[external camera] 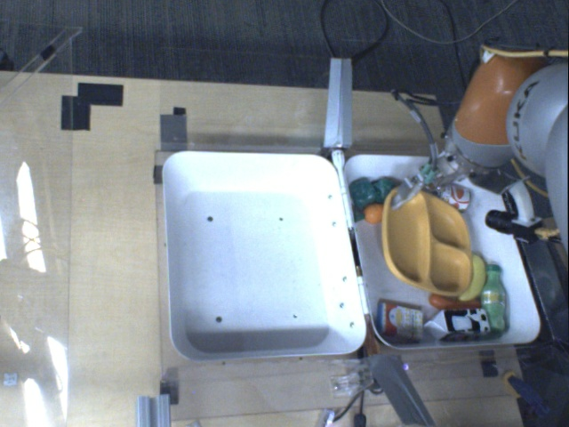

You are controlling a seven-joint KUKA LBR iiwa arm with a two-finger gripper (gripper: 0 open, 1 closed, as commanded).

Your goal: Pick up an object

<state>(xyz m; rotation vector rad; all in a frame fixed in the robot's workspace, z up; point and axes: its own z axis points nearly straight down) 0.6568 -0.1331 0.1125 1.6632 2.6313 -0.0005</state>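
Observation:
The right bin (531, 327) holds a heap of objects. Biggest is a yellow two-part dish (431, 243), tilted in the middle. A dark green soft item (372, 189) and a small orange piece (374, 213) lie at its upper left. Along the dish's right side lie a yellow-green fruit (478, 278) and a green bottle (493, 299). A printed can (401, 320) and a black-and-white carton (464, 321) lie along the front wall. My gripper (428, 179) hangs at the dish's upper rim, coming down from the grey and orange arm (498, 105).
The left bin (258, 252) sits beside the right one, with a metal post (338, 105) standing between them at the back. Black cables (356, 25) loop on the dark floor beyond the bench. A red-and-white item (459, 194) lies by the arm's wrist.

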